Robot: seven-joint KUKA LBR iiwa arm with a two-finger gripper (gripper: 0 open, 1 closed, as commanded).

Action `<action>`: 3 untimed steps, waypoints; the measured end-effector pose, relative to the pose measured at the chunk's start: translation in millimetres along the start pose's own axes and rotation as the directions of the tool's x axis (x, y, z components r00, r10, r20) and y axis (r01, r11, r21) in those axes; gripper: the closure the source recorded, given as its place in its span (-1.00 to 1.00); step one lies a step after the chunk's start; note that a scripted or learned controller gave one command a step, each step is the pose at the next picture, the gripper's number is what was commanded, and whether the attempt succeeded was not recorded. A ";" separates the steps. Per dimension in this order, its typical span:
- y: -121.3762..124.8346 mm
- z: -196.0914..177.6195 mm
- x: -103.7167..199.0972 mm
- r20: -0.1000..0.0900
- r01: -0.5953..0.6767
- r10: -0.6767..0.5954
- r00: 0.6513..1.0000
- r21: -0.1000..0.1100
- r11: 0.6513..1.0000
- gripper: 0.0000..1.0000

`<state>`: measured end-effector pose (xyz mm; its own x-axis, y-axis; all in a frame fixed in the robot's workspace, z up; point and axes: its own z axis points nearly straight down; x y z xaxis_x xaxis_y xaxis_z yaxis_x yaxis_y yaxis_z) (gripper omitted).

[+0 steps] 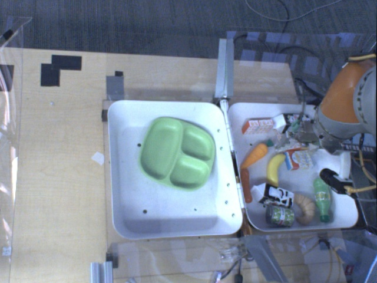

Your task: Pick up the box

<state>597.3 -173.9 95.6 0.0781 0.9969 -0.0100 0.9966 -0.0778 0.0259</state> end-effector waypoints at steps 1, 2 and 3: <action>-6.4 0.6 -22.2 -0.006 -0.017 0.017 1.000 0.001 1.000 -1.00; 38.5 7.6 -21.1 -0.010 0.054 -0.054 0.998 0.016 0.998 -1.00; 40.2 -3.3 -20.2 -0.008 0.061 -0.061 0.998 0.012 0.998 1.00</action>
<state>635.8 -197.1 100.1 0.0167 0.9999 -0.0037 0.9998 -0.0167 0.0132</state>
